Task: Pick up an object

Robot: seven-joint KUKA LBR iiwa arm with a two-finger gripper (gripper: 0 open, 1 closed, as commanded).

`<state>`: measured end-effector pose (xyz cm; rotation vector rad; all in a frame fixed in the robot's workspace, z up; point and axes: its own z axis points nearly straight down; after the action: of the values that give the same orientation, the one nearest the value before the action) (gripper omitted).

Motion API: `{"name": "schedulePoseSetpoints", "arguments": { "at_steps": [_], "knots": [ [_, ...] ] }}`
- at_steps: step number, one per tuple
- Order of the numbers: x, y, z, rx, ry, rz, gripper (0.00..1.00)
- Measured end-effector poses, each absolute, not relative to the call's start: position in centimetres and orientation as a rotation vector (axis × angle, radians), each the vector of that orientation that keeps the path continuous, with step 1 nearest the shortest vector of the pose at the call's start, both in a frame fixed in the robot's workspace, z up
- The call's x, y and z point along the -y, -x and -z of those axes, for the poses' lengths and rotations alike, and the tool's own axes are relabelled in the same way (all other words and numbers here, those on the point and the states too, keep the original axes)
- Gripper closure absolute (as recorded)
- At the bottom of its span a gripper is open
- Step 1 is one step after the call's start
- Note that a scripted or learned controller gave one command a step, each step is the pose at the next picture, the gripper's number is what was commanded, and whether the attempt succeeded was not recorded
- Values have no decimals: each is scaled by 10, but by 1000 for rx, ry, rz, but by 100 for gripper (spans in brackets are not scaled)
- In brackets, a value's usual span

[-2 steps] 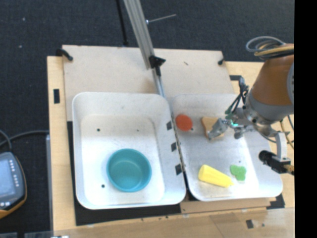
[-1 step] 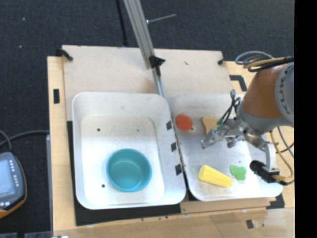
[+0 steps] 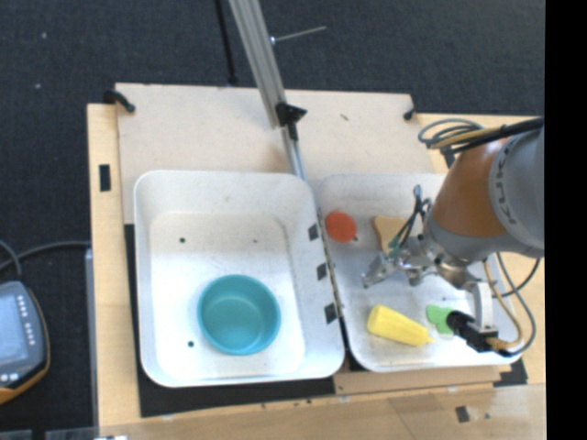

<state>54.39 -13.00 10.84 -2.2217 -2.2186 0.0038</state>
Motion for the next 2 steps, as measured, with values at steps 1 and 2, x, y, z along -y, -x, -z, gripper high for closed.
{"name": "schedulePoseSetpoints", "arguments": {
  "at_steps": [1, 2],
  "knots": [
    [131, -546, -121, 2216, 2231, 4, 100],
    [135, -556, -180, 2229, 2224, 7, 100]
  ]
}}
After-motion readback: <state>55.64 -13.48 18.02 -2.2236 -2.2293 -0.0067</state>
